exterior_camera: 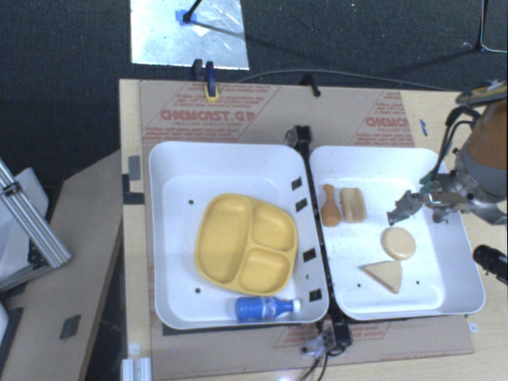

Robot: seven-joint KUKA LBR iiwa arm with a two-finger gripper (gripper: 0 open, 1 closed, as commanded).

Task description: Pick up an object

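Note:
The right bin (421,161) holds a brown pear-shaped piece (330,205), a tan bread-like block (352,205), a pale round disc (399,243) and a beige wedge (385,275). My gripper (406,205) hangs over the right side of this bin, just above and beside the round disc, pointing left. No object sits between its fingers as far as I can see. The left bin (178,165) carries a yellow divided plate (246,241) and a blue bottle (266,309) lying on its side near the front wall.
The arm's grey body and orange band (486,145) stand over the right bin's right wall. A black clip row (305,213) joins the two bins. A foil sheet (189,21) lies behind the bench, and a metal rail (32,221) stands at the left.

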